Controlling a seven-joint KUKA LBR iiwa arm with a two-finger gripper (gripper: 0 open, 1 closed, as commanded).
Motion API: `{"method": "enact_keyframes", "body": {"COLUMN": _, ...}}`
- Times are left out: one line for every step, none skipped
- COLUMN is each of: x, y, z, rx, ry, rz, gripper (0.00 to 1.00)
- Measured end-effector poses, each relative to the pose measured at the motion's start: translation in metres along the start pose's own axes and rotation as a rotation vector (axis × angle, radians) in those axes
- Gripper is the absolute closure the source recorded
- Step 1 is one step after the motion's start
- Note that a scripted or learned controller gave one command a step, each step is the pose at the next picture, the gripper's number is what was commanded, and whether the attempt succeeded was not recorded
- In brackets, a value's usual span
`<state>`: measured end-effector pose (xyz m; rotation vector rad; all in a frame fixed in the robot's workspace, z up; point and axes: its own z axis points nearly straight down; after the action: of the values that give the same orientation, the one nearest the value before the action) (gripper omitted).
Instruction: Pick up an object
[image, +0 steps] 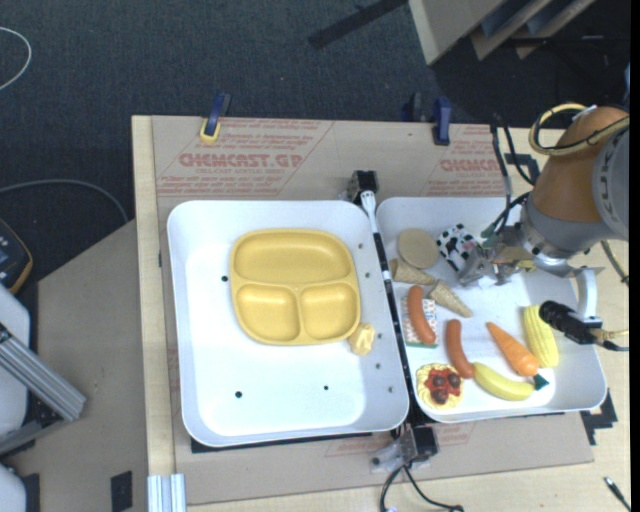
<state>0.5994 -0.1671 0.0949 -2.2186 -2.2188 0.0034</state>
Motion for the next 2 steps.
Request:
{"method": "enact_keyframes", "body": {"x": 0.002, "y": 0.010, "z": -0.058, "rx": -0.009, "ry": -0.003, "rz": -0.001, "gripper": 1.00}}
{"method": "enact_keyframes", "body": {"x": -0.005, "y": 0.016, "z": -0.118, "rx": -0.012, "ry": -0.004, "rz": 0.000, "gripper": 1.00}}
